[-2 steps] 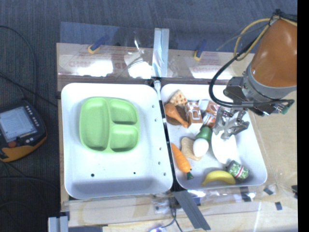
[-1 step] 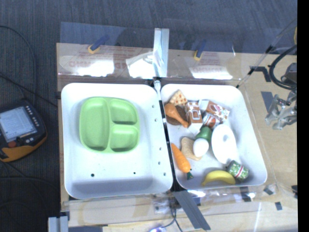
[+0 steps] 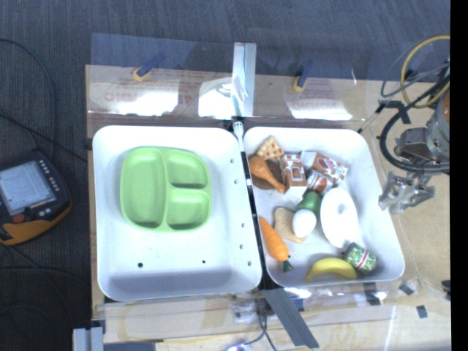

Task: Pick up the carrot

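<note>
Carrot (image 3: 274, 240) at near left of right bin (image 3: 380, 218), gripper (image 3: 404, 194) well to its right, outside the bin, finger state unclear

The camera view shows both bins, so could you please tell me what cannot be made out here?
- Tool: small and blurred outside the right bin; finger state unreadable.
- Arm: cut off by the right edge.
- Carrot: its green end is tiny and indistinct.
- Packets near the top of the bin: labels too small to read.

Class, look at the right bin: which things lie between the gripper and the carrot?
In the camera view, the white plate and the egg lie between the gripper and the carrot.
</note>
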Motion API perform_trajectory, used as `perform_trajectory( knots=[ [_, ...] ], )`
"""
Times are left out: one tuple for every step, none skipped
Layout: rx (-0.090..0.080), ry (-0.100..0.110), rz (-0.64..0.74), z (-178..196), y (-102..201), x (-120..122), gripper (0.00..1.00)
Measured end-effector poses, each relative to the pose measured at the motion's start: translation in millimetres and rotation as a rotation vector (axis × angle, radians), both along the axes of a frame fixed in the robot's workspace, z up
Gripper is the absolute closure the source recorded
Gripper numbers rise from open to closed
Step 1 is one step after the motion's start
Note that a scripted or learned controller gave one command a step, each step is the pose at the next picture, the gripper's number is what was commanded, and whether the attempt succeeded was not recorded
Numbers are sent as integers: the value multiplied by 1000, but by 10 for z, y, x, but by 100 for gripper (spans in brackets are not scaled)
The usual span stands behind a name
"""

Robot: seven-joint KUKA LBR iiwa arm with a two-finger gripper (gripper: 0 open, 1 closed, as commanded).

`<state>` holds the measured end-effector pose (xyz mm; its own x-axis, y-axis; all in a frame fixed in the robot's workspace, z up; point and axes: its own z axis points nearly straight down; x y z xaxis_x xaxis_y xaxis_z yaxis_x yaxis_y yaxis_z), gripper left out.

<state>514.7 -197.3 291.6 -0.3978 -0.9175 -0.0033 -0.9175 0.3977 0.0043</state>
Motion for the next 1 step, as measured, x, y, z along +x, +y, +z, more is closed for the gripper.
perform_trajectory(
  knots=[
    [0, -2, 235, -625, 718, 24, 100]
  ],
)
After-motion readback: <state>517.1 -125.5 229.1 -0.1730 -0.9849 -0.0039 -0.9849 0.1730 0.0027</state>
